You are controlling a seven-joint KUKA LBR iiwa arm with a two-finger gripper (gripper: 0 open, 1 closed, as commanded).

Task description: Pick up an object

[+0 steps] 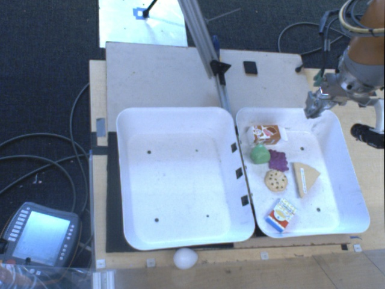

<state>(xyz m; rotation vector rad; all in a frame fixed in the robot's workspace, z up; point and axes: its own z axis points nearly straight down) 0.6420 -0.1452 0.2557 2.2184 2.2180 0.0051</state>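
Left to right. Teach pendant [41, 233] sits on the floor at far left, cables around it. A white egg-shaped thing [185, 258] lies on the bench edge, just in front of the left bin [129, 137], outside it. No objects in that bin that I can see.

Right bin [346, 179] has all the candidates, clustered left of centre: a brown-and-white packet [265, 134] at the back, green lump [260, 155] just below it and touching or nearly so, purple bunch [278, 160] right beside the green one, round cookie [275, 180] nearer the front, tan wedge [305, 178] just right of the cookie, and a small red-blue-white box [281, 215] at the front, apart from the rest.

Gripper [314, 108] hangs at the back right corner of the right bin, over the rim, well apart from every item. Too small and blurred at the tip, so whether the hand is spread or closed I cannot tell. Nothing visible in it.

Progress: looks like nothing picked so far. All items lie flat in the bin. Left to do, in my judgement: move over one item, descend, grip, lift. Basically the whole task.
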